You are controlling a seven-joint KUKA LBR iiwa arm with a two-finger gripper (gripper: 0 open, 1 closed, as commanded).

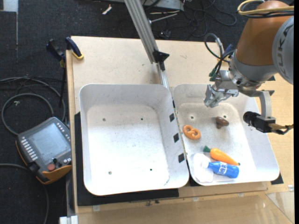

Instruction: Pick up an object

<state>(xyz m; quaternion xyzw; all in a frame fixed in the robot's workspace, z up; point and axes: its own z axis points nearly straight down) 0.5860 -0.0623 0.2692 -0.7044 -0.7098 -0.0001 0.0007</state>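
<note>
Down my arm (280, 41) the grey casing shows part of the KUKA lettering, nothing else legible.

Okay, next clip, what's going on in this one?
A KUKA arm reaches in from the right, its claw hovering above the far end of the right bin, with nothing seen between its fingers. Nearest it lies a small brown lump. Further toward the front are a pretzel, a carrot, and a blue bottle beside a white object.
</note>
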